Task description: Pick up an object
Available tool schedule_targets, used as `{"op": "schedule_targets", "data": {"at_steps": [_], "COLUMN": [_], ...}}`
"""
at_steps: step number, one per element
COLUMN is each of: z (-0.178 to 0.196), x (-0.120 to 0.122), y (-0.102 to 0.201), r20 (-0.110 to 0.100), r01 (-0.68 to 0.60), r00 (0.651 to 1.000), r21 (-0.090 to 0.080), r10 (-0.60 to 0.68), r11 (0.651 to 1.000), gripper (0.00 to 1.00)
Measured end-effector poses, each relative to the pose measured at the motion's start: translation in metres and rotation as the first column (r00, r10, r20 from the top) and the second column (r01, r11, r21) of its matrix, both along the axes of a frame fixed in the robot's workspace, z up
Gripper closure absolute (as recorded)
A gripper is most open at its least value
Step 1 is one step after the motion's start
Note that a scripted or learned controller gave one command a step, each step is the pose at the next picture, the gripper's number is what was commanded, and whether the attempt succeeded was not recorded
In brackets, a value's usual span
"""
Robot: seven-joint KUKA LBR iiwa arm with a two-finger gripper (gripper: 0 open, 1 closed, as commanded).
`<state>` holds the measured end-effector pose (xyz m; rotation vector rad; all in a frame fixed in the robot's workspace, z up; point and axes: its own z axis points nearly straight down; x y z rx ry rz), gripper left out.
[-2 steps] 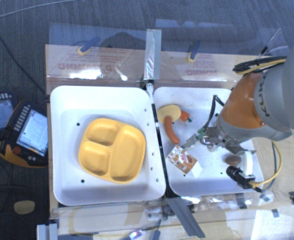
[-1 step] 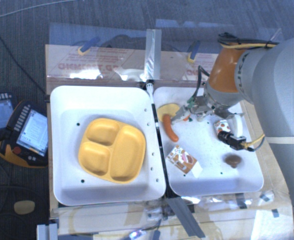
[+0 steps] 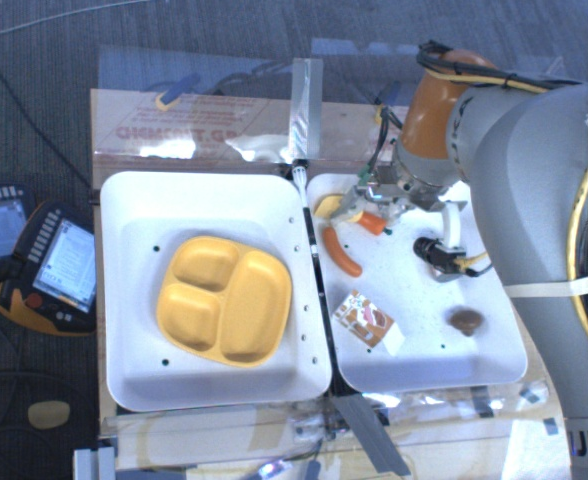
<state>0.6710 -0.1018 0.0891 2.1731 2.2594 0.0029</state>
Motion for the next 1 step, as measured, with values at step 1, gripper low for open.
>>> {"op": "schedule_targets", "data": {"at_steps": [1], "z": [0.0055], "x": [-0.0038], "y": [0.0008], "r20": [-0.021], "r01": [-0.004], "r00": [1.0], "r21": [0.0], "r10": [0.004], "r11": [1.0], "gripper": [1.0]}}
